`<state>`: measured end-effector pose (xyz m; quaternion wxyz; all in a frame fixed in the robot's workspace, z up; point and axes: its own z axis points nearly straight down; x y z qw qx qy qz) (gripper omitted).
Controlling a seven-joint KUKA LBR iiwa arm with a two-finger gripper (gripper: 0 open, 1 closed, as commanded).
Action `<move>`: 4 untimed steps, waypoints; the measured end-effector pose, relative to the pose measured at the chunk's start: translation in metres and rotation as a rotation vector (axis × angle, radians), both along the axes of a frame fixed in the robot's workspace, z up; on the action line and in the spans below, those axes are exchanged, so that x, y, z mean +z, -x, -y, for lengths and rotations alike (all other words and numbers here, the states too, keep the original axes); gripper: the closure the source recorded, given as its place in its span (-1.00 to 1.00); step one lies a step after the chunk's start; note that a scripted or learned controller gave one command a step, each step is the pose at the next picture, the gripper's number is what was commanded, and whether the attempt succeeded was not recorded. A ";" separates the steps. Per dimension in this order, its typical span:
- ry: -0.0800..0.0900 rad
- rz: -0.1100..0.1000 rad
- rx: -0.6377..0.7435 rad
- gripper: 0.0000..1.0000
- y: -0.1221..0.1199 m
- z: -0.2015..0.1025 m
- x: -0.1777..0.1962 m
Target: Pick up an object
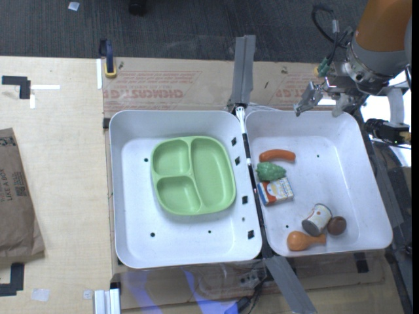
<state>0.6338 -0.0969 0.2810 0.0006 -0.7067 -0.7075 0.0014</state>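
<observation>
Though shallow, smooth green tray (194,174)

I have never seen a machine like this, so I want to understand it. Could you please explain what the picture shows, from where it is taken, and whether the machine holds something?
One camera looks down at a slant on a bench with two white bins. The grey and orange machine at top right is a robot arm; its gripper, two open fingers, hangs over the far edge of the right bin and holds nothing. The left bin contains a green divided plate. The right bin contains a toy sausage, a green leafy toy, a small carton, a small can, a brown ball and an orange pear-shaped toy.
</observation>
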 end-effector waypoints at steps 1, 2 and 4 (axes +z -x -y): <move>-0.001 -0.001 -0.015 -1.00 0.031 -0.003 -0.155; -0.001 0.000 -0.052 -1.00 0.116 0.008 -0.181; -0.002 0.000 -0.004 -1.00 0.157 0.033 -0.156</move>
